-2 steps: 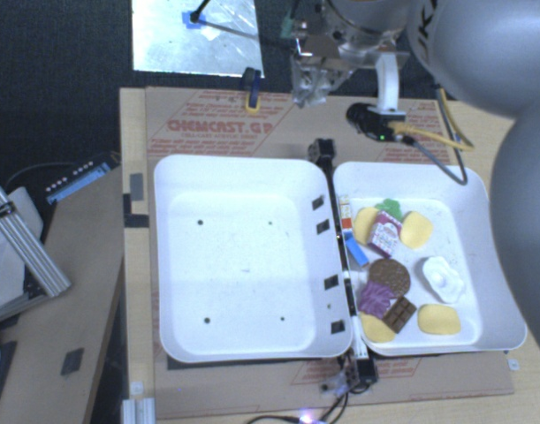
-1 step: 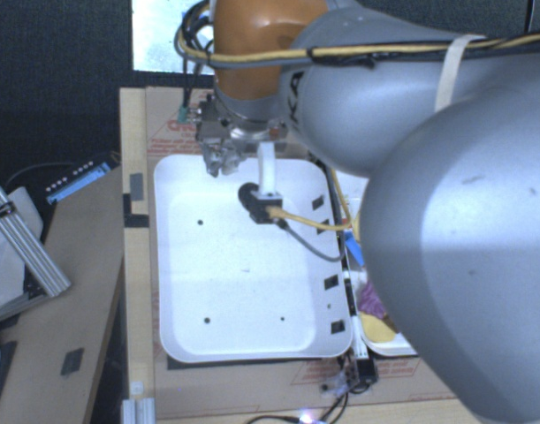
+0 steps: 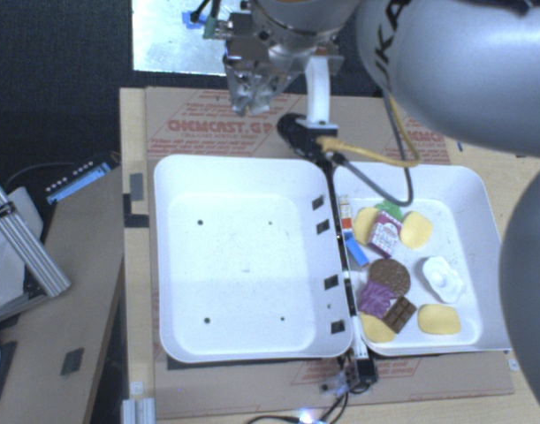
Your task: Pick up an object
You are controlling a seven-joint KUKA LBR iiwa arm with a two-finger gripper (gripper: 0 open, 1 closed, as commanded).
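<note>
A heap of small toy foods (image 3: 398, 272) fills the right bin (image 3: 482, 237): yellow rounds, a brown cookie-like disc, a purple wrapper, a chocolate piece, something white. They crowd toward that bin's left wall and near edge. The gripper (image 3: 250, 95) sits well apart from them, beyond the far edge of the left bin (image 3: 181, 193), over the cardboard. Whether its jaws are spread or pressed together, I cannot tell.
</note>
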